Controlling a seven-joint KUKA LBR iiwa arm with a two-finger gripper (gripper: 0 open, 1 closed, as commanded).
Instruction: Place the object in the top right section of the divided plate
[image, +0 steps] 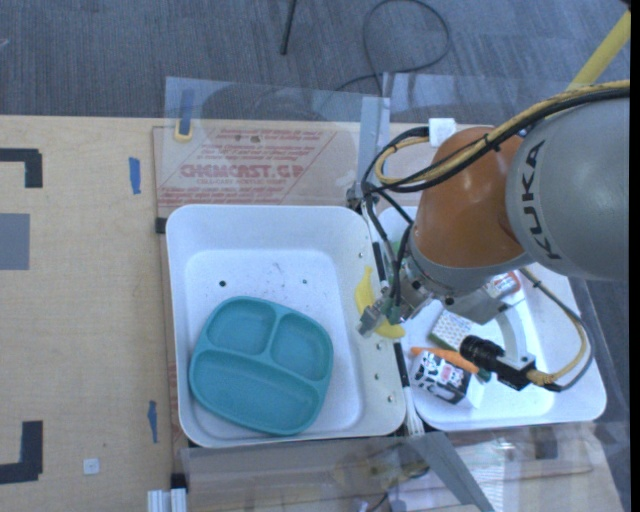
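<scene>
Teal and bare in all three sections, the divided plate (262, 364) lies at the near end of the left bin (200, 240), so no placing is done yet; its top right section, at about one o'clock on the plate, has open room above and the bin wall just beyond. At three o'clock from the plate, over the rim between the bins, the pincer (378, 318) hangs beside a yellow object (366, 292), though whether it grips it I cannot tell. Farther right, the right bin (590, 395) holds small clutter.
</scene>
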